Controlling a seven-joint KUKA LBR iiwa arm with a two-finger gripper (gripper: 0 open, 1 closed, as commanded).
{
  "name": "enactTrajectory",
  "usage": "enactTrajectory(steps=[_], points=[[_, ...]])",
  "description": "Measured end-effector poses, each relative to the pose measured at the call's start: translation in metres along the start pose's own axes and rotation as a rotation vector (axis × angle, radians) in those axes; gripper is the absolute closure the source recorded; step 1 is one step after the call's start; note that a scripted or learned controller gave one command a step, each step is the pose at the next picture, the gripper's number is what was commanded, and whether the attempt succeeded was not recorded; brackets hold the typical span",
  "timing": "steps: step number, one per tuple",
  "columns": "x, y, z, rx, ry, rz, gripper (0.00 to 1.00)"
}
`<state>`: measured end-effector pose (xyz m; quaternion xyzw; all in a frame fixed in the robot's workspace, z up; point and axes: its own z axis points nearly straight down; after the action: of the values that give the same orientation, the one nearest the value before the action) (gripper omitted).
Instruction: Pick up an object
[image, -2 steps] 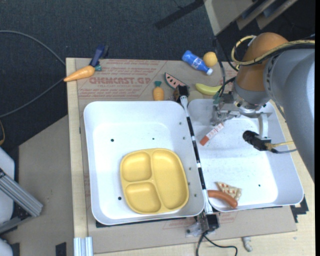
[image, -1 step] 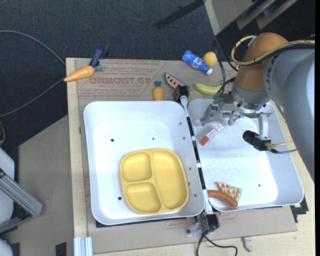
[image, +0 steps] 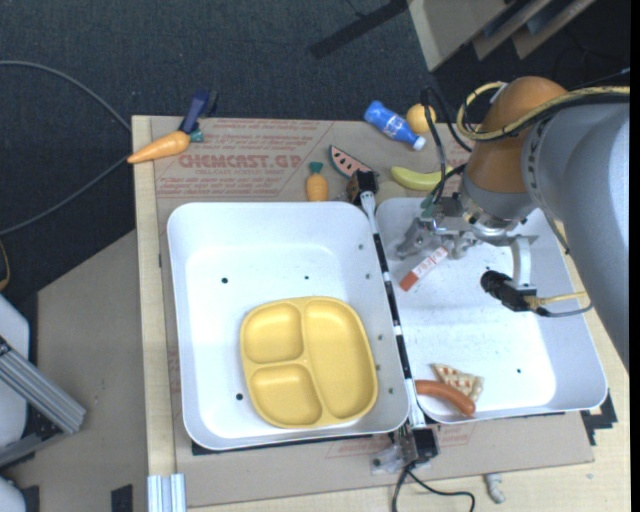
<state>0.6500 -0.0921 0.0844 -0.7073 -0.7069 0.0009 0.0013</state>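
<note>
We see the gripper (image: 425, 243) low over the far-left corner of the right bin (image: 560, 385), approx. at the bin floor. Its fingers are spread apart w/ nothing between them. A small red-and-white tube (image: 422, 270) lies just beside the fingertips, tilted, on the bin floor. Near the front edge of the same bin: a hot dog (image: 445, 396) touching a waffle piece (image: 458, 380). The left bin (image: 200, 250) holds a yellow divided plate (image: 307, 360).
</note>
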Motion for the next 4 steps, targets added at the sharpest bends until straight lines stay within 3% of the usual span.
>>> enactTrajectory(steps=[1, 2, 3, 4], points=[[0.0, 0.001, -0.01, -0.002, 0.0, 0.0, 1.0], [0.0, 0.0, -0.01, -0.002, 0.0, 0.001, 0.0], [-0.014, 0.016, 0.0, -0.005, -0.001, -0.001, 0.0], [0.0, -0.018, 0.0, -0.001, 0.0, 0.0, 0.0]])
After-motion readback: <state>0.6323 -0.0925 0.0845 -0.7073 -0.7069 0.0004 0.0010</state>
